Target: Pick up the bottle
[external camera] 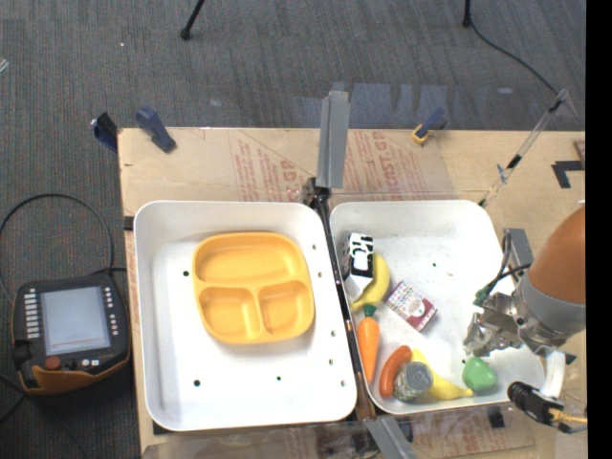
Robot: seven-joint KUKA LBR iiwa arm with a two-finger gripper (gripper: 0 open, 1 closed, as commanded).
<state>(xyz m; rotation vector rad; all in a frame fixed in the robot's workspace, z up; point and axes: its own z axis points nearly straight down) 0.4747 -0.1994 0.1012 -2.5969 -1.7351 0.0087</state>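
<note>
The gripper [486, 338] hangs low at the right bin's [449, 220] right side, just above a green fruit [480, 375]; its opening cannot be made out. The bottle [359, 254] lies well apart, against the bin's left wall beside a banana [375, 285].

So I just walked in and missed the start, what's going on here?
A grey robot arm reaches from the right over the right bin, its gripper low beside a green toy. The bottle it should pick up lies untouched at the bin's left side, by a banana. The left bin holds a yellow tray.
</note>
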